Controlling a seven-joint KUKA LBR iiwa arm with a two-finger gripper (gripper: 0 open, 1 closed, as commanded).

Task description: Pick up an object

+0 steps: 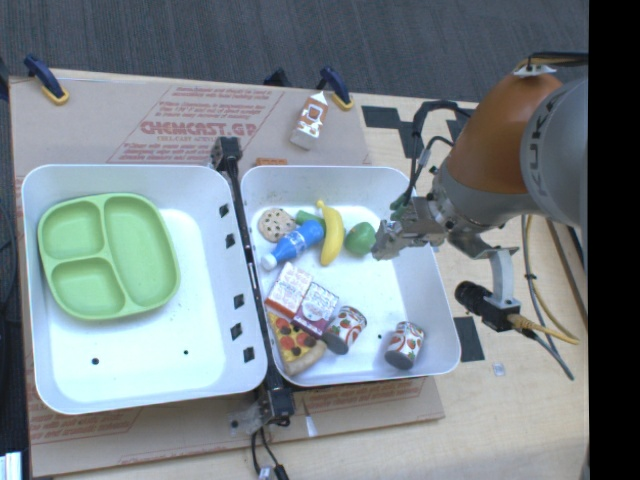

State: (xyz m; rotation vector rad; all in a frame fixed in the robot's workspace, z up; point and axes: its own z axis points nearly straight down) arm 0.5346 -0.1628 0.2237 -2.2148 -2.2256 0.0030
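Observation:
The right bin [425,298] holds several small things. A yellow banana [330,234], a green round fruit [360,236], a blue bottle [297,241] and a cookie [272,225] lie at its back. Nearer the front are a red-and-white box [304,296], a pizza slice [295,344] and two small cans [348,326] [404,344]. My gripper [385,244] is low inside the bin near its right wall, just right of the green fruit. I see nothing held in it.
The left bin [190,368] holds a green divided plate [108,256]. A small carton [310,120] lies on the cardboard behind the bins. Blue clamps [336,86] [46,78] sit on the cardboard's back edge. A black hinge strip [240,258] runs between the bins.

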